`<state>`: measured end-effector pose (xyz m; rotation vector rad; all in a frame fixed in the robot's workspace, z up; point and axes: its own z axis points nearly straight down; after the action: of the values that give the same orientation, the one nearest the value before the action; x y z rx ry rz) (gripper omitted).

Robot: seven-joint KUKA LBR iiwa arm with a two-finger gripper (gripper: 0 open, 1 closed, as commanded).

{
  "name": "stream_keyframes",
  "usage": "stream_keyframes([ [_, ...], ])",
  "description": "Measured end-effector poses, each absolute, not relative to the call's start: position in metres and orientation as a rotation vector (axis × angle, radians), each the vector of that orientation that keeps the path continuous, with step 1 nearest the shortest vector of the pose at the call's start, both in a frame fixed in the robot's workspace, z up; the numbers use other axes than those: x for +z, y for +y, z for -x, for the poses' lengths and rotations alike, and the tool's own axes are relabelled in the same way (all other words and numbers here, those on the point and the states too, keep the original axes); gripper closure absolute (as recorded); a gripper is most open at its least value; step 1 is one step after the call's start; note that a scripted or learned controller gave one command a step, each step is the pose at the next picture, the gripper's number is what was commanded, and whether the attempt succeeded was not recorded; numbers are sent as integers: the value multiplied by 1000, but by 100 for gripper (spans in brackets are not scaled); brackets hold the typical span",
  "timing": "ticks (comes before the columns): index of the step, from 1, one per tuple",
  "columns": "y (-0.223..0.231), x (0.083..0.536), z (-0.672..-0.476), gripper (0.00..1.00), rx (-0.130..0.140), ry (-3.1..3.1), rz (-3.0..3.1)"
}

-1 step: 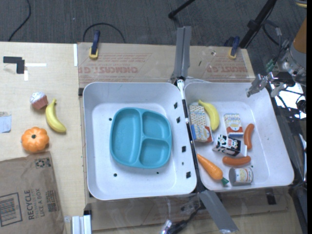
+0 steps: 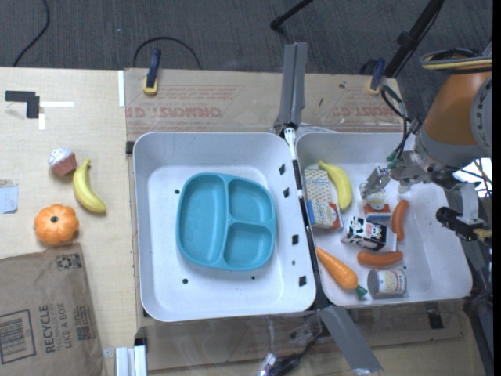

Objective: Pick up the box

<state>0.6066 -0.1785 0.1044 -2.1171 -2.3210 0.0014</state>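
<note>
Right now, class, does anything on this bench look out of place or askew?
Yes. A banana, cupcake and small pumpkin lie loose on the bench left of both bins, apart from the other food items piled in the right bin.

A teal divided plate (image 2: 227, 221) lies in the left bin (image 2: 156, 163); a pumpkin (image 2: 56, 225) sits outside.

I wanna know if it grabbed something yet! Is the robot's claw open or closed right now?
Gripper: cannot be told. It hangs over the right bin, above the food items, near the banana.
</note>
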Motion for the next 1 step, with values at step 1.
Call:
stream_keyframes([
  [1, -139, 92, -573, 0, 1, -2341, 2096],
])
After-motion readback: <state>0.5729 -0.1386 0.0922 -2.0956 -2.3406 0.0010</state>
